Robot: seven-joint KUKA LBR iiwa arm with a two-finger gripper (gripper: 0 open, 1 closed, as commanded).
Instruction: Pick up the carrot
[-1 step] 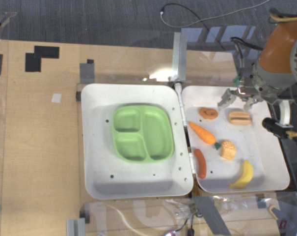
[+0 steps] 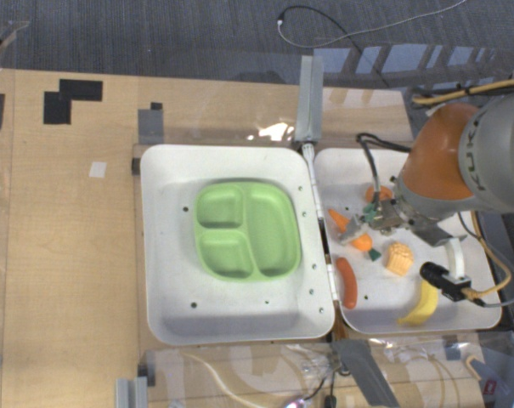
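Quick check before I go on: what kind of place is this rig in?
Probably a robotics lab bench, not a kitchen: two white bins fixed on a wooden bench, toy food like a banana and hot dog, loose cables.

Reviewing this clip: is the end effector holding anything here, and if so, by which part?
Cannot be told. The end effector is low in the right bin among small orange pieces, but the wrist hides its tip, so no grasp can be confirmed.

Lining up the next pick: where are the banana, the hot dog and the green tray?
banana (image 2: pixel 420 306): camera view, middle of its yellow curve.
hot dog (image 2: pixel 347 281): camera view, mid-length of the red sausage.
green tray (image 2: pixel 275 228): camera view, floor of its large right compartment.
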